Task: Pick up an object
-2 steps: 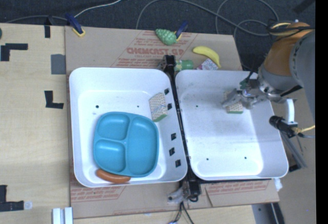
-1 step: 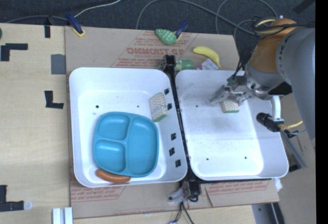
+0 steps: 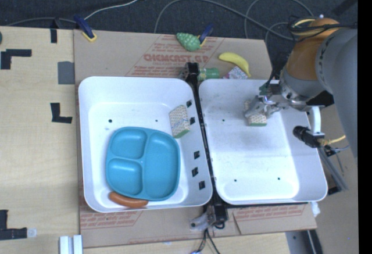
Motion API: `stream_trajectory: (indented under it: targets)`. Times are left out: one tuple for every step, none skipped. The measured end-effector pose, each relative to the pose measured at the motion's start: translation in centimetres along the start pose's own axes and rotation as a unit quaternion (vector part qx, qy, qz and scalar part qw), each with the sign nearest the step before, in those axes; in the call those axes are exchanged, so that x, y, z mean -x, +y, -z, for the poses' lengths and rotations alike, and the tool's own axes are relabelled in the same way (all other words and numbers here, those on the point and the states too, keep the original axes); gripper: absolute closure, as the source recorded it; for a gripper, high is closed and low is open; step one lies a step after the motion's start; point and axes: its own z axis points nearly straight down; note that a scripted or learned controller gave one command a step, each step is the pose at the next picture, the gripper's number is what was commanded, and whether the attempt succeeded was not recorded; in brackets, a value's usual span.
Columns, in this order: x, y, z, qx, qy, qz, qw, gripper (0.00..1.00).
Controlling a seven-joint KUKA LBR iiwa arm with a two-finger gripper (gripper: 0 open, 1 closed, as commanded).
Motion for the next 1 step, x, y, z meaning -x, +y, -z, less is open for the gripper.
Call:
stream_trajectory:
  targets:
    - [-9.10, 3.25, -1.31, -0.010, 0.004, 0.001, 0.9999, 1.00]
